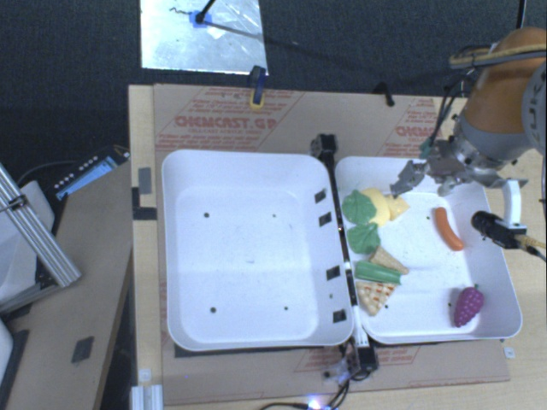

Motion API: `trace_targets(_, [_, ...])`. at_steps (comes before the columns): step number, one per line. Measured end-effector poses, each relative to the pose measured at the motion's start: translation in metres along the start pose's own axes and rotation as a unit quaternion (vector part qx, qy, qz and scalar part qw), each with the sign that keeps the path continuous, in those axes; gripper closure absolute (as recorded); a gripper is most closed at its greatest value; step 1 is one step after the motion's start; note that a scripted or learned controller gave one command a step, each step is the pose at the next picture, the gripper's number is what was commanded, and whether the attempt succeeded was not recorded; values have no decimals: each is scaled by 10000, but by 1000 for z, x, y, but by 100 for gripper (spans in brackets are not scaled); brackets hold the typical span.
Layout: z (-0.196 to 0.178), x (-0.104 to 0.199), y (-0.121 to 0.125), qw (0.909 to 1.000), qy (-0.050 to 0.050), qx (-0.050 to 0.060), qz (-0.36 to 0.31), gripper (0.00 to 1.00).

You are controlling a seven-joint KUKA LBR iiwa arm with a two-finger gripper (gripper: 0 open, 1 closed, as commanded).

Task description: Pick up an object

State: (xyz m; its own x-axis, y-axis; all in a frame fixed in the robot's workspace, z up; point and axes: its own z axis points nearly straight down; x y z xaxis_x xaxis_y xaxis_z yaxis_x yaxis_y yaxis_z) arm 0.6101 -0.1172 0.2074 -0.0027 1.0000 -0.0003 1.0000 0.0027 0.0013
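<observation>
1. Camera view: the arm (pixel 504 84) is reaching in from the right over the right bin (pixel 500 314), with the gripper (pixel 408 180) hanging just above the yellow piece (pixel 380 205) near the bin's left wall.
2. How wide the tool is standing cannot be told here.
3. Green pieces (pixel 363 233), a waffle wedge (pixel 374 295), a sausage (pixel 449 229) and purple grapes (pixel 467 306) are lying in that bin.
4. The left bin (pixel 179 178) is sitting beside it.

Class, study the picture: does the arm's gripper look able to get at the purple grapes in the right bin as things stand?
Probably yes. The grapes lie alone near the right bin's front corner, nothing on top or touching them. The gripper hovers farther back, above the yellow item.
</observation>
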Motion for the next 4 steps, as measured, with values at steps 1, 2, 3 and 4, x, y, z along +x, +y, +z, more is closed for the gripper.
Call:
trace_targets(1, [79,35,5,10000,12,29,-21,0])
trace_targets(2, [124,19,-60,10000,14,30,24,0])
trace_targets(3, [110,20,-55,10000,5,-26,5,100])
trace_targets(4, [114,28,-99,10000,3,-1,13,100])
